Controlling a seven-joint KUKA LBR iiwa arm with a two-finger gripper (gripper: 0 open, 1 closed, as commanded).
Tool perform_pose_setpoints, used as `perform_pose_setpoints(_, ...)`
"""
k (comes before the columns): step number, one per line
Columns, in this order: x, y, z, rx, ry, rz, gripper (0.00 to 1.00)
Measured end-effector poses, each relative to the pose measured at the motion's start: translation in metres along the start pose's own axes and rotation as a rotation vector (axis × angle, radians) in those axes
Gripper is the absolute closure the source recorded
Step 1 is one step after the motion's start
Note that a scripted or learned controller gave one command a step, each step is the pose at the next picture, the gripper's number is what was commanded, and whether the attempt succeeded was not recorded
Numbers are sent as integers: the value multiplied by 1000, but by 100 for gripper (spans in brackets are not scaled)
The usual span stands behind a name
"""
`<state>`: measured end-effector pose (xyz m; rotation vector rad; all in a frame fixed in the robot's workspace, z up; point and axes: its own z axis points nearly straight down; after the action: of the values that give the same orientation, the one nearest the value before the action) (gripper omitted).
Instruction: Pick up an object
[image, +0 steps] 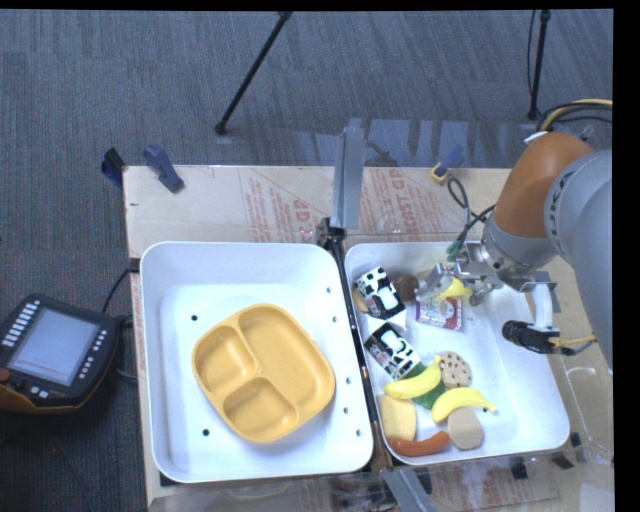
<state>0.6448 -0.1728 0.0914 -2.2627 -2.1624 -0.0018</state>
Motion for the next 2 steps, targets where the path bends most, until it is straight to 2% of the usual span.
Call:
perform_pose_setpoints(1,-2,2,-10,-8,-10,-4,100)
perform_pose_setpoints(2,-21,-45,-5,-25,-14,-269,100)
